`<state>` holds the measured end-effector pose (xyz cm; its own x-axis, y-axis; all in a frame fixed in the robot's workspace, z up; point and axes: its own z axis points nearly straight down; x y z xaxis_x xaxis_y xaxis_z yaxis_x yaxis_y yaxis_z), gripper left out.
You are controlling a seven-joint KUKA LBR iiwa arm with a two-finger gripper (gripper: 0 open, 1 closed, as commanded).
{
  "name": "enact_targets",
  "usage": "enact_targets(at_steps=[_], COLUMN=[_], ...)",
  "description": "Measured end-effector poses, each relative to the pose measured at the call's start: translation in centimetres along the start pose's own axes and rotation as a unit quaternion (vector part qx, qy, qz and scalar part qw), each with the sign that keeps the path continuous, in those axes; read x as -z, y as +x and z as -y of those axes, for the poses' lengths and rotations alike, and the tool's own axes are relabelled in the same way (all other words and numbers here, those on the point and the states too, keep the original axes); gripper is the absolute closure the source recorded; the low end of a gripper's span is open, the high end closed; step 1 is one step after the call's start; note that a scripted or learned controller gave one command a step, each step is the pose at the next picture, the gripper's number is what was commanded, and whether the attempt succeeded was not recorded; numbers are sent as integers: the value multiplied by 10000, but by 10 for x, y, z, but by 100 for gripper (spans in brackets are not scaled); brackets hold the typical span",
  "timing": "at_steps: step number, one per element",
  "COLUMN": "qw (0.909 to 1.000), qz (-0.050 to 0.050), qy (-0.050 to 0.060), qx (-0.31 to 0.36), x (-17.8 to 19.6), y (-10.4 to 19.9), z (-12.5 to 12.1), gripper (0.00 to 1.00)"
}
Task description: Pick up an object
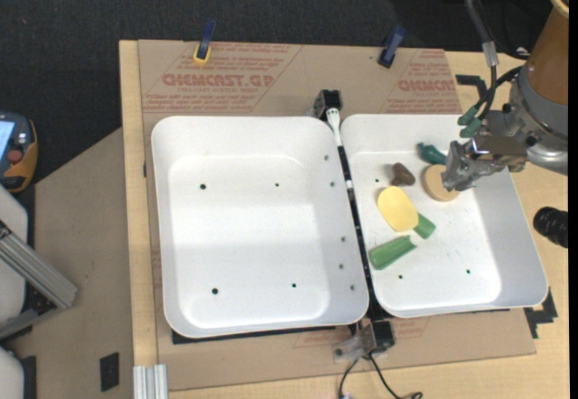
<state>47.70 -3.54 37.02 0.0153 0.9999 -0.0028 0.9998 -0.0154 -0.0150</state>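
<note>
The right bin (pixel 492 275) holds several small objects. A tan round disc (pixel 435 183) lies near its upper right, partly under my gripper (pixel 457 175). My gripper hangs low over the disc's right edge. A teal piece (pixel 431 153) lies just behind the disc. A brown lump (pixel 401 174) sits left of it. A yellow oval (pixel 396 208) lies in the middle, with a small green block (pixel 424 227) at its lower right and a longer green block (pixel 392 252) below it.
The left bin (pixel 253 221) stands beside the right one, with a black divider strip (pixel 345 180) between them. Both rest on a cardboard sheet (pixel 226 77) held by clips. The arm's body (pixel 542 108) overhangs the right bin's upper right corner.
</note>
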Motion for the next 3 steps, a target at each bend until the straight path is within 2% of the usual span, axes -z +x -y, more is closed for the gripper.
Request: enact_targets(at_steps=[1,2,3], qw=[9999,9998,10000], qz=[-21,-20,-2], qy=[-95,-159,23], qx=[114,88,67], x=[24,136,-85], y=[71,78,79], z=[-1,-26,1], gripper=[100,100,100])
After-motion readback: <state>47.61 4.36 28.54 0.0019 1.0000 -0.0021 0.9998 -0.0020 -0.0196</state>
